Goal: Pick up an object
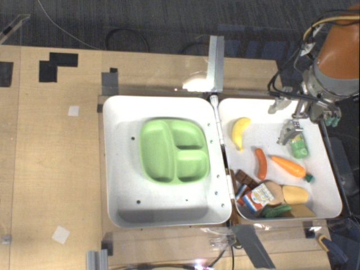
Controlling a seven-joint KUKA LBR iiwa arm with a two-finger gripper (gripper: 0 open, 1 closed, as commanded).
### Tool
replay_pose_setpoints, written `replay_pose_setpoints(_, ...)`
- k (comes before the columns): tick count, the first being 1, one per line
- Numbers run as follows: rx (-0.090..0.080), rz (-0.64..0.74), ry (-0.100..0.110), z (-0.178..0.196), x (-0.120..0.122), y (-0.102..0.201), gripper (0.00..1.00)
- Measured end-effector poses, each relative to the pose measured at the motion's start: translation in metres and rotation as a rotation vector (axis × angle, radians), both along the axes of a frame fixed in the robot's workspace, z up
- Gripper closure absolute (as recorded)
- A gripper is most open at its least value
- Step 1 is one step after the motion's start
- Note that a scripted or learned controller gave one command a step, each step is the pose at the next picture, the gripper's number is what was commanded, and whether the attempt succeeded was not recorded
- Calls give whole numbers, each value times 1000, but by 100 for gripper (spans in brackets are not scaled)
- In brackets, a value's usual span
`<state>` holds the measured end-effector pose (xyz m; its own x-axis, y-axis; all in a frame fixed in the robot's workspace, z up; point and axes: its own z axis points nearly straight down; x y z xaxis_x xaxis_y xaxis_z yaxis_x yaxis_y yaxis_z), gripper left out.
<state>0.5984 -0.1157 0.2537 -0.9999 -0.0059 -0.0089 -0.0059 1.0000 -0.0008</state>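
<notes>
The right bin (332, 198) holds a yellow banana (240, 131), a red-orange sausage (261, 163), an orange carrot (289, 166), a small green object (299, 147), a pale bread-like piece (295, 194) and a small printed carton (260, 196) with dark items beside it. My gripper (291, 134) hangs low over the bin's upper right part, just left of the small green object and above the carrot. Its fingers point down with nothing visibly between them.
The left bin (115, 167) bears a green divided tray (172, 149). A metal post (215, 66) stands behind the seam between the bins. The arm's orange band (338, 52) and cables fill the upper right. Wooden bench surface lies to the left.
</notes>
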Motion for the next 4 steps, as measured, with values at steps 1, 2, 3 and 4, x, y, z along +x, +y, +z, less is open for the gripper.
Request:
replay_pose_setpoints(1, -1, 40, -2, -152, -14, 20, 0)
replay_pose_setpoints(2, 0, -9, -9, -163, -29, 20, 0)
replay_pose_setpoints(3, -2, -4, -25, -148, -24, 21, 100)
replay_pose_setpoints(4, -2, -4, -24, -149, -24, 22, 0)
